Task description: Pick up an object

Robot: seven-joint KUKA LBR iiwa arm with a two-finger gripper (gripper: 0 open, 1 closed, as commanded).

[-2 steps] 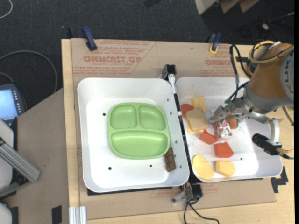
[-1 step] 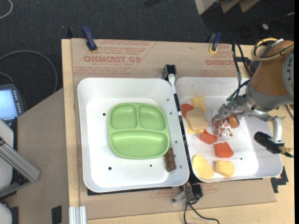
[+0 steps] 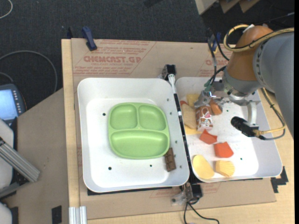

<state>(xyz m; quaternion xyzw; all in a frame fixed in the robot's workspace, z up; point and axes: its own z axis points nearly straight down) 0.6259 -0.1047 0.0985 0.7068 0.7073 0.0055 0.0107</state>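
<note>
Fingers (image 3: 209, 98) low in right bin (image 3: 264, 164), right above red-white packet (image 3: 204, 118). Cannot tell if wide or narrow. Orange blocks (image 3: 223, 149) nearby, easy picks.

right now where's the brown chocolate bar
In the camera view, the brown chocolate bar lies in the left bin, near its front right corner, just off the lower right corner of the green divided plate.

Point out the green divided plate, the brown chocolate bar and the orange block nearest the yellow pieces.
green divided plate (image 3: 138, 130): camera view, ridge between its compartments.
brown chocolate bar (image 3: 170, 160): camera view, middle of the bar.
orange block (image 3: 223, 149): camera view, its top face.
</note>
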